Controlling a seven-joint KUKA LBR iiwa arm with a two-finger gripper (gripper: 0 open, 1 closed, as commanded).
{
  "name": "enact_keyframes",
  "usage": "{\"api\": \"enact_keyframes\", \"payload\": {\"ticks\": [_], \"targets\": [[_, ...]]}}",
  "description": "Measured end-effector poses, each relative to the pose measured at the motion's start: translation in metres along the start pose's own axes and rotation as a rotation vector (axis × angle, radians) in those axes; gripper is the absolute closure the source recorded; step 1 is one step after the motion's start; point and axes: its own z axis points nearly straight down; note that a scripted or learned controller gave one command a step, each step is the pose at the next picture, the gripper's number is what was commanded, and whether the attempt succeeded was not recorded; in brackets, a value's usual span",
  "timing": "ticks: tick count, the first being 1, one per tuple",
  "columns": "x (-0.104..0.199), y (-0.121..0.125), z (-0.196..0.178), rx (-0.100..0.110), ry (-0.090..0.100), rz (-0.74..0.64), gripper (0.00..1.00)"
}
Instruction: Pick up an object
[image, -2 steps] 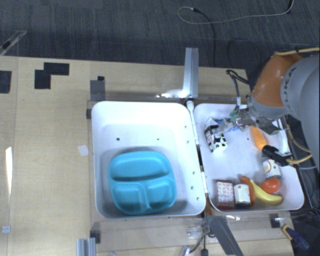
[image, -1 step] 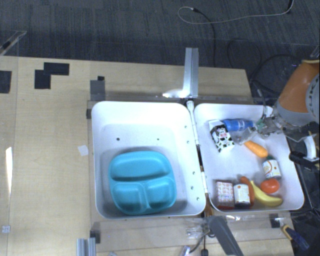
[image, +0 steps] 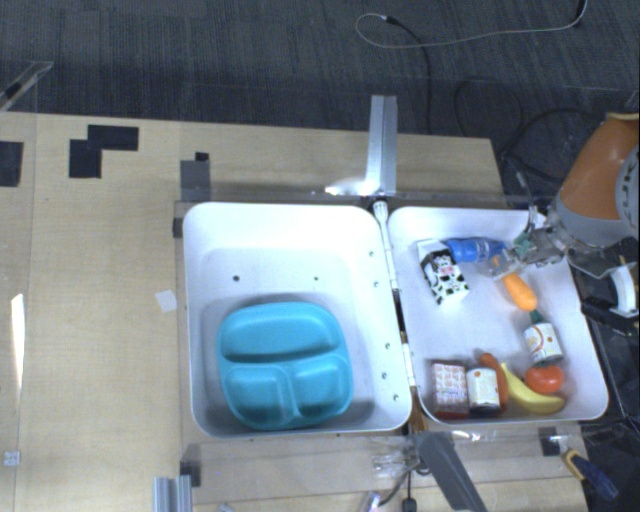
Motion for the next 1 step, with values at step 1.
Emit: {"api": "enact_keyframes", "payload": {"ticks": [1], "targets": [[0.0325, 0.0511, -0.0931, 0.009, 0.005, 0.171, 1.00]]}}
